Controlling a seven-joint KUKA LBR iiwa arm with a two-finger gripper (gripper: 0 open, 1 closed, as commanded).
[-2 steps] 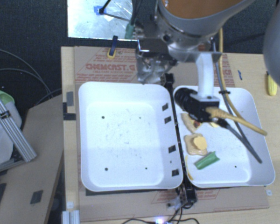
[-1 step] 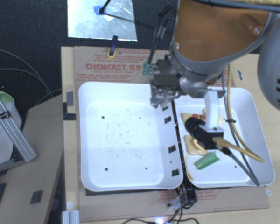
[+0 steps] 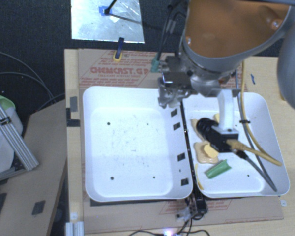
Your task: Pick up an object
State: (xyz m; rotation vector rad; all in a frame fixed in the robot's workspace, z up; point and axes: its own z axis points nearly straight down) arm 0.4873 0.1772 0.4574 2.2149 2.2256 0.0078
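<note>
While the gripper [image 3: 168,98] hangs at the far left corner of the right bin [image 3: 259,113], just above the rim where that bin meets the left bin [image 3: 128,141], the task looks to be in its approach step: nothing is lifted yet, and the tool is not over anything it could take. At this angle I cannot tell whether the gripper is spread or closed, and no object can be seen in its hold

The candidates all lie inside the right bin. A green piece [image 3: 217,169], short and blocky, rests on the floor toward the bin's near side, closer to its left wall than to its right, lying at a slant. A tan piece [image 3: 205,154], flat and rounded, sits just beside the green one, a little farther back and nearer the bin's left wall; part of it is hidden, so its full outline is unclear. Whether the two touch is hard to say

Judging from this layout, the next move calls for carrying the gripper from the bin's far left corner toward its near side, centring it over one piece, then turning the wrist to suit. The green piece seems the better target, since it lies in open view with bare floor on its right, and a descent across its narrow width should give a firmer hold than one along its length
</note>
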